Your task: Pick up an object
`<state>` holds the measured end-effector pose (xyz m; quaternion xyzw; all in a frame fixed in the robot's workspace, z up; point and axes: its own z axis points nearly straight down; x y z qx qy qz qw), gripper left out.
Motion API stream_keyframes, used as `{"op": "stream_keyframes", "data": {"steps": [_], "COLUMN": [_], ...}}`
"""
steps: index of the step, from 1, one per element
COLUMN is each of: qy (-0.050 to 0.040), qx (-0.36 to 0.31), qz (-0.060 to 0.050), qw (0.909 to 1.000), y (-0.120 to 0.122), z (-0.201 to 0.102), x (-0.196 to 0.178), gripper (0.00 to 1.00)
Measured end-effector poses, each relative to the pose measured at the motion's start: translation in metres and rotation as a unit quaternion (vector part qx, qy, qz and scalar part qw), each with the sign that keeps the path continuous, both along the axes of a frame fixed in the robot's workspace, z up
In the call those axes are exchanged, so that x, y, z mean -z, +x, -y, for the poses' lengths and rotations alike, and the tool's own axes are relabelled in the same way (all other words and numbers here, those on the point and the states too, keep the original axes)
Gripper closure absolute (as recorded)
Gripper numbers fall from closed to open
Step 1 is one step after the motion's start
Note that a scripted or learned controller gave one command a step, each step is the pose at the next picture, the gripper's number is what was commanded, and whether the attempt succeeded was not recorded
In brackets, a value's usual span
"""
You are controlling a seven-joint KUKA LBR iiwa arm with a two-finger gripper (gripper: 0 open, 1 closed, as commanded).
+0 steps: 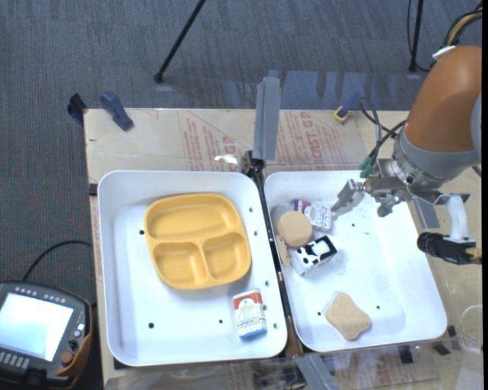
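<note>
Around me lies grey carpet (pixel 89 47), with two thin stand legs (pixel 183 31) slanting across it behind the worktop (pixel 179 136), which is covered in taped cardboard. On the worktop sit my two white bins, touching side by side. The left bin (pixel 118 299) holds a yellow tray (pixel 197 239) with three compartments and, near its front right corner, a small carton (pixel 250 312) lying flat. The right bin (pixel 398 275) holds four things: a round tan puck (pixel 294 228) by the left wall, a pink packet (pixel 315 214) just behind it, a black-and-white box (pixel 315 254) touching the puck's front, and a tan sponge (pixel 346 316) well apart near the front. My arm (pixel 443 112) hangs over the right bin's back right part. My gripper (pixel 364 195) is spread wide and grasps nothing; one finger (pixel 344 197) points at the packet. A pendant (pixel 32 327) rests on the carpet at front left.
</note>
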<state>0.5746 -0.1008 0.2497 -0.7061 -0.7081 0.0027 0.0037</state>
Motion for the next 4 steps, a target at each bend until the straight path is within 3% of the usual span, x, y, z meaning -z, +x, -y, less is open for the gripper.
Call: {"op": "stream_keyframes", "data": {"steps": [1, 2, 3, 4], "qy": [-0.0002, 0.0004, 0.0003, -0.0005], "qx": [0.072, 0.074, 0.074, -0.197], "qz": [-0.006, -0.004, -0.004, 0.007], "qw": [0.9974, 0.9973, 0.9972, 0.9803], "y": [0.041, 0.043, 0.043, 0.041], "z": [-0.019, -0.017, -0.017, -0.01], "x": [0.142, 0.131, 0.131, 0.158], "gripper": [0.0, 1.0, 0.0, 0.0]}}
